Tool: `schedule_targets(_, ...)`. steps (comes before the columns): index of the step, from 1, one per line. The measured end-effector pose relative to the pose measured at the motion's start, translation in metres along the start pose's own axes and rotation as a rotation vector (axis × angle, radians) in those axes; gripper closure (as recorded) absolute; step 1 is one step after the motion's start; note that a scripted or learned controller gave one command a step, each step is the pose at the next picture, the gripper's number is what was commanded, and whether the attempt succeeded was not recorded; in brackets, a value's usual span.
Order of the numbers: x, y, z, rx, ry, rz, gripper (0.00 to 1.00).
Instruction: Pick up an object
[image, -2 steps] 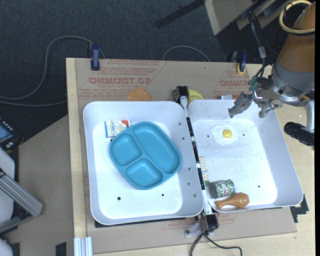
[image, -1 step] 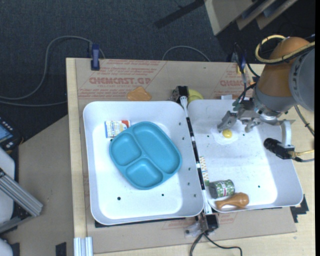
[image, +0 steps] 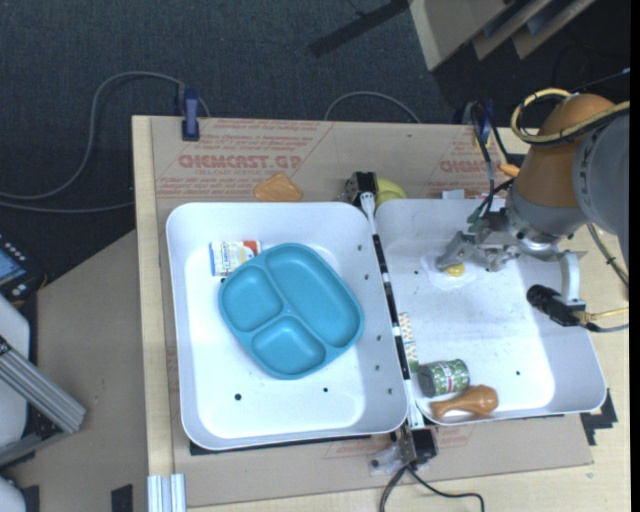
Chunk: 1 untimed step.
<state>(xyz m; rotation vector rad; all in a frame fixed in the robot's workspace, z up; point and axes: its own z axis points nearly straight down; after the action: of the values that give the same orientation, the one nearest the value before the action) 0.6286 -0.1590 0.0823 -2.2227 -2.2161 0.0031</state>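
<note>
Reaching in from the right, the arm (image: 575, 165) hangs low over the upper part of the right bin (image: 560, 385), so the step in hand looks like the approach to a grasp, not a lift. The left bin (image: 195, 330) holds a blue divided tray (image: 290, 310), with a small carton (image: 233, 254) tucked at the tray's upper left edge; neither looks like the target from where the arm stands. The gripper (image: 478, 252) points down toward the bin floor, and whether it is spread or pressed together I cannot tell from here. Just beside it, to the left and slightly lower, lies a small yellow piece (image: 455, 268), partly hidden and too small to name; it seems the likeliest thing to be picked. Nothing is visibly caught in the gripper. The next move, I'd judge, calls for centring over that piece, closing on it and rising straight. Well apart, at the bin's near edge, a green can (image: 443, 377) lies on its side beside a brown pear-shaped toy (image: 466, 403).
</note>
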Motion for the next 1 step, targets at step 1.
schedule_targets(1,0.0277,0.0366,-0.0031,-0.008,-0.002,-0.007,0.00)
